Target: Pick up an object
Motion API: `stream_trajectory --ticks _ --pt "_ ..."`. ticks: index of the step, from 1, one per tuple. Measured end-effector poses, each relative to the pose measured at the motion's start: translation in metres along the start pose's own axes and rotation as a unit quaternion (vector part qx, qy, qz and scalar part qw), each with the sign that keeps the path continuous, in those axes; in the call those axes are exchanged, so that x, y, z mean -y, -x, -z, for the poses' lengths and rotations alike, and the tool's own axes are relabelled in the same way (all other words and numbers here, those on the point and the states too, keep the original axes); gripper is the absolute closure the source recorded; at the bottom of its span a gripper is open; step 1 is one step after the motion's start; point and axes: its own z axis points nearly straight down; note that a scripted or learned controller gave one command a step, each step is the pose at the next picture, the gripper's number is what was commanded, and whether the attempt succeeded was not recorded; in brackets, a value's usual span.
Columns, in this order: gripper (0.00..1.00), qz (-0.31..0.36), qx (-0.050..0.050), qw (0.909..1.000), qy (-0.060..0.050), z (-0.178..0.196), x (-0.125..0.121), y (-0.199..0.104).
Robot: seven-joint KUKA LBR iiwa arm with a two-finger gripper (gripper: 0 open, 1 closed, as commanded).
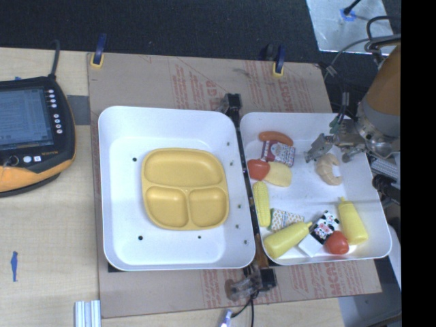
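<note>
Tool (332, 148) fingers splayed apart hover over the right bin (381, 251), pale bread-like lump (330, 170) lying just below them.

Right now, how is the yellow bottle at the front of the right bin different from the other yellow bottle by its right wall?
The long yellow plastic squeeze bottle lies nearly flat across the front of the right white bin, nozzle toward the yellow corn cob toy. The shorter yellow plastic bottle points up the bin, nozzle away from the front. The long one looks slimmer; the shorter one looks stubbier. Both are yellow and both lie beside the round red toy.
</note>
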Motion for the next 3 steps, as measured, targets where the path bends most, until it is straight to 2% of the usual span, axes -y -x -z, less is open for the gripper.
stream_trajectory --ticks 1,2,3 --pt "0.0 0.0 0.0 1.0 0.0 -0.077 -0.018 0.036" --pt "1.0 0.001 0.0 1.0 0.0 -0.066 -0.019 0.037" --pt "1.0 0.001 0.0 1.0 0.001 -0.016 0.036 -0.02"
